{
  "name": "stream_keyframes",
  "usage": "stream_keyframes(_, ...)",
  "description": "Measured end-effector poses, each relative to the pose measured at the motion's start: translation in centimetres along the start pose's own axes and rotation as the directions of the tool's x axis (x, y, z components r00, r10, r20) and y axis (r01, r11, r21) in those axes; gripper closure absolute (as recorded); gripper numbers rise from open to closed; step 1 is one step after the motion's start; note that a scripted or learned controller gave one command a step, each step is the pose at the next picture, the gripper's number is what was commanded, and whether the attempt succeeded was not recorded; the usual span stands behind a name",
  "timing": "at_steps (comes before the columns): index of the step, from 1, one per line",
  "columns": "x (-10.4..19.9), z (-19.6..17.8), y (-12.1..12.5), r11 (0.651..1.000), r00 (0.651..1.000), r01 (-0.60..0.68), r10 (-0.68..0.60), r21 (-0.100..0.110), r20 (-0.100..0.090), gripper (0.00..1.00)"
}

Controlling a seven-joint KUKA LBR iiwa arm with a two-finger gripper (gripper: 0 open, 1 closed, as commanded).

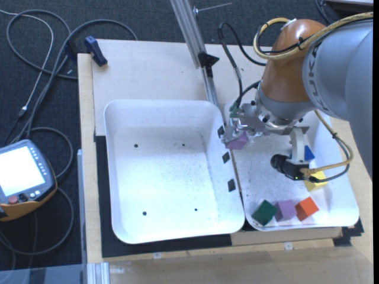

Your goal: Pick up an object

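My gripper (240, 131) hangs over the left edge of the right bin (339, 216), close to the rim shared with the left bin (118, 117). A small pink-purple block (237, 140) sits between its fingertips, and the fingers are shut on it. The block seems to hang just above the bin floor. The grey arm with its orange band comes in from the upper right and hides the back of the right bin.
Along the right bin's front lie a green block (265, 212), a pale purple block (286, 209) and an orange block (306, 207). A yellow block (317, 178) and a blue piece (308, 153) lie under the arm's cable. A metal post (189, 28) rises behind the bins.
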State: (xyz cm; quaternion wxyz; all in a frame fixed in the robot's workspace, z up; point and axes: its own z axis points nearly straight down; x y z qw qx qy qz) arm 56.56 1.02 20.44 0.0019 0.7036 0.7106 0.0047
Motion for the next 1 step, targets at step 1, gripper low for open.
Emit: stream_keyframes(1,4.18,0.51,-4.50,1.000,1.000,-0.005,0.004,0.016,0.000,1.00)
